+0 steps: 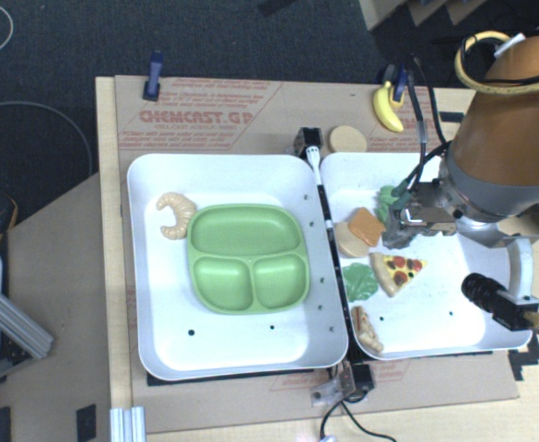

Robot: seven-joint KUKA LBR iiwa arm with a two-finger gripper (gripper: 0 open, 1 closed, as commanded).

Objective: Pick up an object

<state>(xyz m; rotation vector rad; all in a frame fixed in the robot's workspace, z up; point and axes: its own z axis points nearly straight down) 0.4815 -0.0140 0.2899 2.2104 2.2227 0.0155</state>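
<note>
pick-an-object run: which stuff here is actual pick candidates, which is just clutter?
Pick candidates, right bin: sandwich, pizza slice, green leaf, toy food at the front edge. Gripper sits beside the sandwich.

Elsewhere: green divided plate and croissant in left bin; banana, round disc, blue clip on bench.

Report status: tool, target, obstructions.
Tool low in right bin, grip unclear. Burger and pizza slice beside it. Green tray in left bin.
</note>
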